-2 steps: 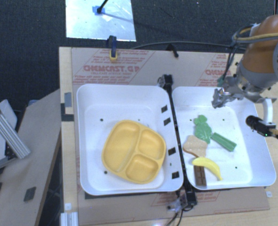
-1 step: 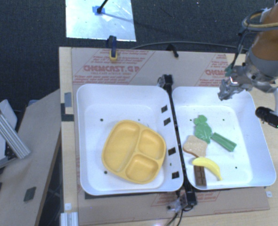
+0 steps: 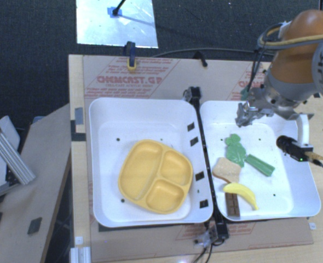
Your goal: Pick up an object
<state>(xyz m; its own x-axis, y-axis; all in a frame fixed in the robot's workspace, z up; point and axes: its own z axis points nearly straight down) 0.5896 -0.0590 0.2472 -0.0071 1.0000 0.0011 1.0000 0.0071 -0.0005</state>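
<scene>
My gripper [image 3: 246,116] hangs over the back of the right bin [image 3: 309,201], above and a little right of a green toy figure [image 3: 236,148]. Nothing shows between its fingers. Beside the figure lies a green block [image 3: 259,165]. Closer to the front are a slice of bread [image 3: 226,170], a yellow banana [image 3: 241,193] and a brown bar [image 3: 232,205]. The left bin [image 3: 107,147] holds a yellow divided plate [image 3: 155,175].
A black divider with clips [image 3: 202,158] runs between the two bins. The back right and right side of the right bin are bare white floor. A metal rail [image 3: 5,149] stands off the bench at the left.
</scene>
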